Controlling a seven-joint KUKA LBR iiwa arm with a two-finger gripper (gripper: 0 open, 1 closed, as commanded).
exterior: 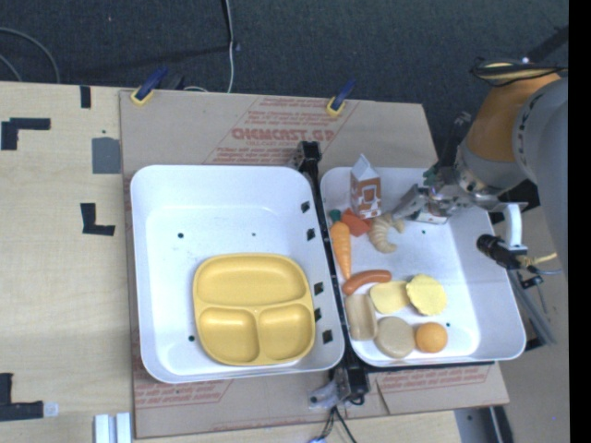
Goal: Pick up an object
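Over on the left bin (148, 192) a yellow divided plate (253, 306) is lying near its front edge, and nothing is reaching for it. Moving to the right bin (494, 335), you are looking at a crowd of toy food along its left wall: a small carton (365, 193) near the back, a carrot (341, 247) and a pale pastry (382, 236) beside it, then a sausage (367, 280), a few pale slices (389, 297) and an orange (430, 338) toward the front edge. The gripper (417, 205) is hanging low at the back right of that bin, pointing toward the carton and pastry; I judge the approach is under way and nothing is being carried. Next you are needing a clean line onto one piece, clear of its neighbours. Whether the pincer is spread or pressed together, I cannot tell; it is blurring into the white floor.
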